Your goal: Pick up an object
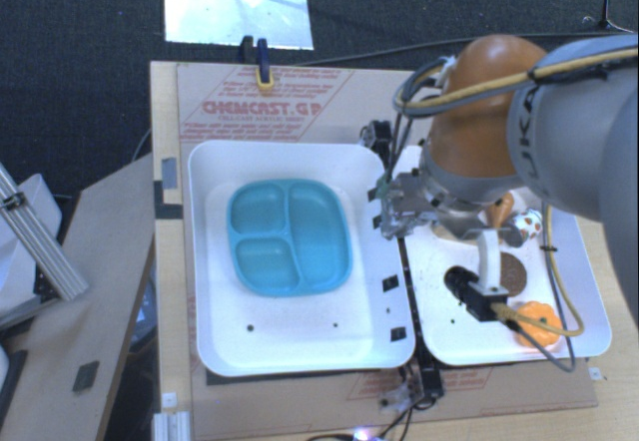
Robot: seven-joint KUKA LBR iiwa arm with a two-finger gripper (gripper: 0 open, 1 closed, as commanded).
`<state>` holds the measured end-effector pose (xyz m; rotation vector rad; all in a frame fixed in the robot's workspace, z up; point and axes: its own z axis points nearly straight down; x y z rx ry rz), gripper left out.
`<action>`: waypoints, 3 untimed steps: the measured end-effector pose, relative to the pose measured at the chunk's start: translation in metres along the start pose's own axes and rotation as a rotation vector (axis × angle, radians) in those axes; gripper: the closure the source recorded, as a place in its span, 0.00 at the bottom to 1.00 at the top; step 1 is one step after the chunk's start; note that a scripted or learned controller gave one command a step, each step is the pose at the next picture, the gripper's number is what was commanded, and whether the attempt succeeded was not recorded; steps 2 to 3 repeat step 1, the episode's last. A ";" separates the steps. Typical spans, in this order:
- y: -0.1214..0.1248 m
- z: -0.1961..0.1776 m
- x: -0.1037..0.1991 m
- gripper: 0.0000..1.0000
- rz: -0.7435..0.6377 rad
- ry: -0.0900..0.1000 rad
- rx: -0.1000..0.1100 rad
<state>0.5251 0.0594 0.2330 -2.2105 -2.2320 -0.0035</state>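
Gripper hangs over the right bin's far left corner; its state cannot be told. Brown disc lies mid-bin: judged light, stiff, flat; pinch across its rim.

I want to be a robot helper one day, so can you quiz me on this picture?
1. True or false: the blue plate lies in the left-hand bin.
2. How many compartments does the plate have? A two, B three, C five.
3. What colour is the round disc in the right-hand bin?
Key: 1 true; 2 B; 3 brown.
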 end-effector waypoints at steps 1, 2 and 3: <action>-0.005 -0.002 0.045 1.00 0.000 0.000 0.001; -0.005 -0.002 0.045 1.00 0.000 0.000 0.001; -0.005 -0.002 0.045 1.00 0.000 0.000 0.001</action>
